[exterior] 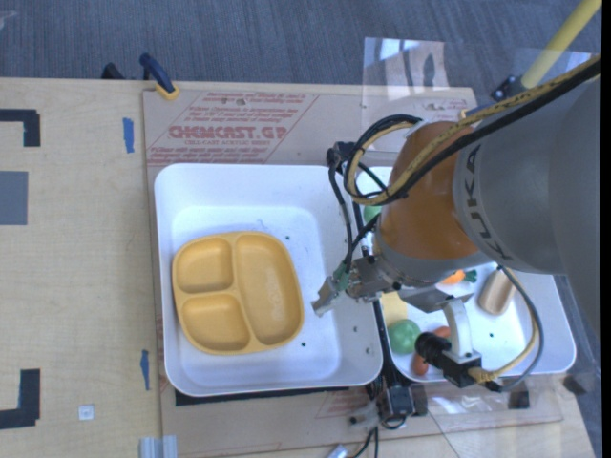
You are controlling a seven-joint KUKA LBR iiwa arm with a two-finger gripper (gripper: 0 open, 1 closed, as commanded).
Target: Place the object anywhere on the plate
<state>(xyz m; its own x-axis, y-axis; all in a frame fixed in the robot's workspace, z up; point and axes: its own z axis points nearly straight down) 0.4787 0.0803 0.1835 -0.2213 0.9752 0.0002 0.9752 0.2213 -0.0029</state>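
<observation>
A yellow plate [236, 291] with three compartments lies in the left bin [186, 194], toward its left and front. My gripper [326, 299] hangs over the right part of the left bin, just beyond the plate's right rim. The wrist and the orange band above it hide most of the gripper, and I cannot tell whether it holds anything. Several small objects lie in the right bin [554, 342] under the arm: a green round one [403, 334], a red-orange one [440, 336] and a tan one [495, 293].
The arm's grey body [535, 170] and its black and yellow cables [368, 165] cover much of the right bin. A brown cardboard sheet [229, 122] lies under the bins. Blue clamps [158, 74] sit at the sheet's far left corner.
</observation>
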